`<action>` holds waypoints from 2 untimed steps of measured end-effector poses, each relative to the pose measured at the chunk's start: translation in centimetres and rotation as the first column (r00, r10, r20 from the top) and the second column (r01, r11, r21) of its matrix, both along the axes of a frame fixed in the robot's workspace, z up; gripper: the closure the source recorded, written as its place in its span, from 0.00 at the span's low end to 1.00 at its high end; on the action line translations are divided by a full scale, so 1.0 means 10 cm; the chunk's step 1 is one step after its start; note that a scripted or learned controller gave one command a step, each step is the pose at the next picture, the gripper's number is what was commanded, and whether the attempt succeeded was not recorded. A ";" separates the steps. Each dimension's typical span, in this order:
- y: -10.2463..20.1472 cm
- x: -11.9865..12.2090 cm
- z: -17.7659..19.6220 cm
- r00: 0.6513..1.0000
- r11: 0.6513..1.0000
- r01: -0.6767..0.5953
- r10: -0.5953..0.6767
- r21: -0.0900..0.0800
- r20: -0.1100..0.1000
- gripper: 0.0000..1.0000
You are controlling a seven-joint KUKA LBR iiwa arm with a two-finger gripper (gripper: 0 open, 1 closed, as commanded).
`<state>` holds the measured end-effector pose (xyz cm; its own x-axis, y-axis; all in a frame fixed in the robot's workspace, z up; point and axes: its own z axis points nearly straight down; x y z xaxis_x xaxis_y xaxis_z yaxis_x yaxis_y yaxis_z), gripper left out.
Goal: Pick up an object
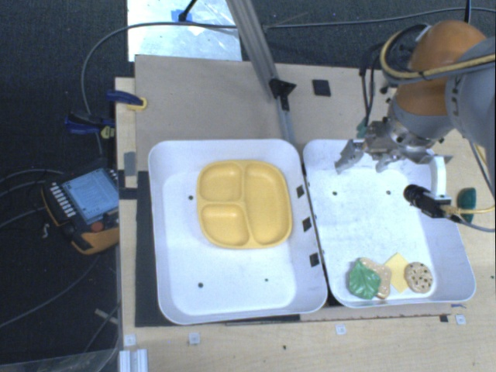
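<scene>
Pretty even overhead light, bright on both white bins (232, 301), barely any shadows. There's harsh glare on the shiny sheet (182, 22) behind the left bin. Whole frame's a bit soft and grainy.

The grey arm (465, 80) reaches in from the right, its orange band (438, 56) high above the wrist, and the gripper (366, 158) hangs below it with its two fingers (346, 160) spread apart, holding nothing.
</scene>
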<state>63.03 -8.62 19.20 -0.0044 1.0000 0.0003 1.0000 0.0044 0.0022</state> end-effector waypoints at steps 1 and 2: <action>-0.07 -0.08 -0.55 1.000 1.000 0.003 -0.003 -0.001 -0.004 0.00; -0.06 -0.07 -1.07 1.000 1.000 0.004 -0.004 -0.001 -0.002 0.00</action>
<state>62.30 -9.25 8.54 -0.0007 1.0000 -0.0003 1.0000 0.0007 -0.0002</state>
